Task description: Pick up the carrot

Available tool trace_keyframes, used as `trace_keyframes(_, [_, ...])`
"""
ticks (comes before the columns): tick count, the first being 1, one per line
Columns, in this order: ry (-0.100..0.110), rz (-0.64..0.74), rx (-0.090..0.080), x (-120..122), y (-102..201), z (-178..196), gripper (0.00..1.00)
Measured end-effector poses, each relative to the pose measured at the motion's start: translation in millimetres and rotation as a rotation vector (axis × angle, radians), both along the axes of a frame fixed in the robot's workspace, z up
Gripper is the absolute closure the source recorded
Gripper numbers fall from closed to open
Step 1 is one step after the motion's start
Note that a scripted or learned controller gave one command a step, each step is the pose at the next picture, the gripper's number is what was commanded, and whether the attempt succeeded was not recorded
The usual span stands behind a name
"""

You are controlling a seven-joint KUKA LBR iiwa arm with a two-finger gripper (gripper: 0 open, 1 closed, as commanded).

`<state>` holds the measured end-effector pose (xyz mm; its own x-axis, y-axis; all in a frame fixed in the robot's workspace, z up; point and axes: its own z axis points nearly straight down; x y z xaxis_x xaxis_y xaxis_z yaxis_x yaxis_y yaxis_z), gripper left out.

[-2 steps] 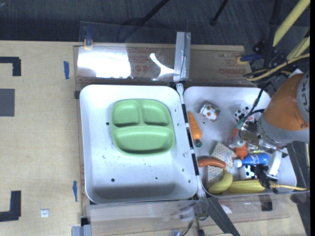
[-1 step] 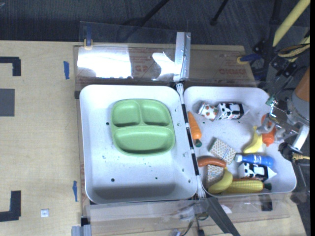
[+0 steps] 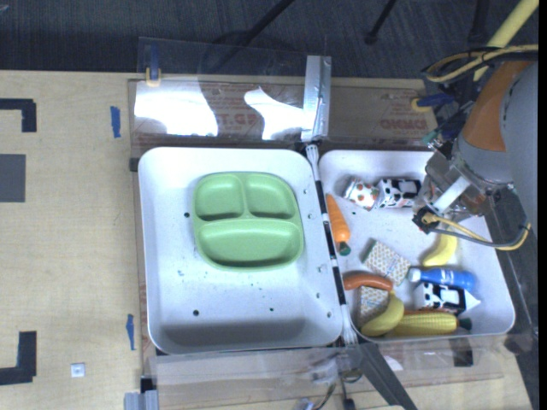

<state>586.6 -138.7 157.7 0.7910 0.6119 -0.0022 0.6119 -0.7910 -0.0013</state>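
The carrot [image 3: 338,221], orange with a green tip, lies along the left wall of the right bin [image 3: 504,319], pointing toward the front. My gripper [image 3: 444,183] hangs over the back right part of that bin, well to the right of the carrot and apart from it. A black and white cow toy [image 3: 398,191] lies between the carrot and the gripper. Nothing shows between the gripper and the carrot's end.
The left bin [image 3: 171,297] holds a green divided plate [image 3: 248,218]. Around the carrot in the right bin lie a waffle piece [image 3: 386,260], a red sausage [image 3: 367,280], a banana [image 3: 385,315], a corn cob [image 3: 425,322], a blue bottle [image 3: 446,278] and a yellow piece [image 3: 442,248].
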Motion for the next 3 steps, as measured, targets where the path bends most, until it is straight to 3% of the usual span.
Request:
trace_keyframes(1, [0.003, -0.070, 0.002, -12.0, -26.3, -43.9, 1.00])
trace_keyframes(2, [0.001, -0.413, 0.000, -42.3, 53.6, 26.0, 1.00])
trace_keyframes(3, [0.003, -0.453, 0.001, -40.6, 137.0, 25.9, 1.00])
